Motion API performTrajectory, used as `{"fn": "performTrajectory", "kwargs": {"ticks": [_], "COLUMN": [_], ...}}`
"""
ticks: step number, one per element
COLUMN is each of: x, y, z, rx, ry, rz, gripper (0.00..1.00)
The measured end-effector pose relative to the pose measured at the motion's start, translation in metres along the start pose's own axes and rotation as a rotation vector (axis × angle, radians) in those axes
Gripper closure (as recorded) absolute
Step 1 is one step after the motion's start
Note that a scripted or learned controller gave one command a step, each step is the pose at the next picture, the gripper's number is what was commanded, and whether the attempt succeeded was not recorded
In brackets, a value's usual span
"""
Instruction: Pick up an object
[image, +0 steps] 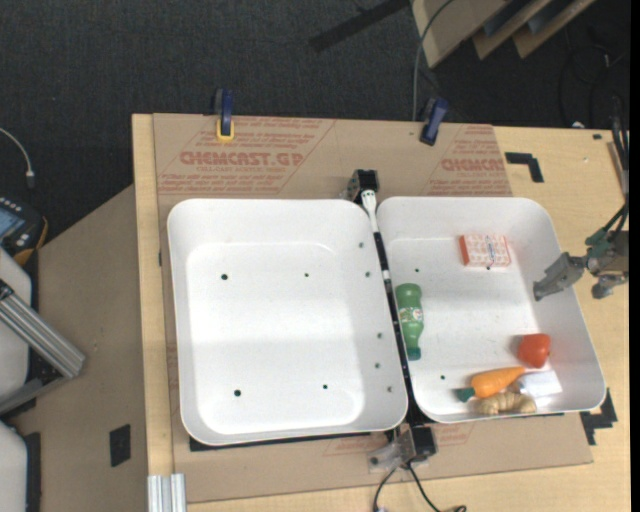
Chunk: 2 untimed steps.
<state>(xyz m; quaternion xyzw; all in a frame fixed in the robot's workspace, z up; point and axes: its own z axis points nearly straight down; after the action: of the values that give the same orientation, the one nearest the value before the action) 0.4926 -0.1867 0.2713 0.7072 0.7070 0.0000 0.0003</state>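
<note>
While pincer (575, 275) hovers, tomato (534, 349) lies near

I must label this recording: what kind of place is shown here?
Probably a robotics lab test bench: two white bins clamped on a board, toy items like a green bottle and carrot, and a gripper at the right.

Single fixed overhead view, slanted down on both bins (190, 300).
</note>
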Motion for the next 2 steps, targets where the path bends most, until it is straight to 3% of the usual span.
{"fn": "performTrajectory", "kwargs": {"ticks": [1, 2], "x": [0.0, 0.013], "y": [0.001, 0.065], "z": [-0.011, -0.214], "rx": [-0.003, -0.022], "ry": [-0.002, -0.007], "rz": [-0.001, -0.005], "gripper": [1.0, 1.0]}}
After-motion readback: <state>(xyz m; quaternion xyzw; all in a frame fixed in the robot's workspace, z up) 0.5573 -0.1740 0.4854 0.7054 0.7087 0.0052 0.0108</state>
